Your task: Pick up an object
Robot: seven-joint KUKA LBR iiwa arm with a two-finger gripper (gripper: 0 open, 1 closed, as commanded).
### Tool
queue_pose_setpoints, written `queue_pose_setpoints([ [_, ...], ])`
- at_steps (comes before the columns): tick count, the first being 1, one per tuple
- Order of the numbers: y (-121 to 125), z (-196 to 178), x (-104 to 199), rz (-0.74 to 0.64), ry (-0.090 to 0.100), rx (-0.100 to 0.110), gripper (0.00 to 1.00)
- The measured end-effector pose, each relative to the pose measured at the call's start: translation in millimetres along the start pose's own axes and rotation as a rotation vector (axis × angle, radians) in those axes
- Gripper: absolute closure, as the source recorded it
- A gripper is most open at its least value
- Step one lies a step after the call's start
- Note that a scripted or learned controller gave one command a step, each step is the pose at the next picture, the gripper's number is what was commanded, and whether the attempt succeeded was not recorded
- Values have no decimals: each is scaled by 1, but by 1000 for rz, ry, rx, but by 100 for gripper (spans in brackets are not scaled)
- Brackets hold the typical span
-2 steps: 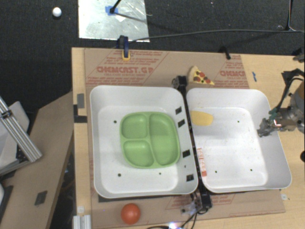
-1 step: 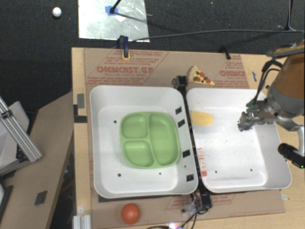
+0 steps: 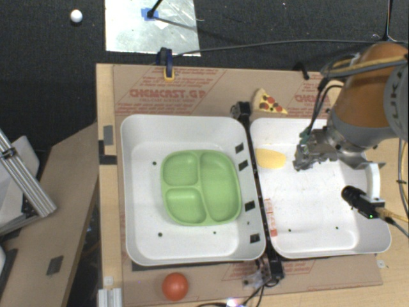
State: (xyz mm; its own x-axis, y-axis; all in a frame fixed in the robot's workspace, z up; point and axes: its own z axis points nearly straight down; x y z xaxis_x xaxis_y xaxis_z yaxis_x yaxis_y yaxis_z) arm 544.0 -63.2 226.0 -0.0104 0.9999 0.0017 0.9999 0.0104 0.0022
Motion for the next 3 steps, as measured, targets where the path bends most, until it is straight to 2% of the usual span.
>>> queue_pose_setpoints([
  [1,10,8,47,1,0,0,100],
  [3,49,4,134,1,1,-1,100],
])
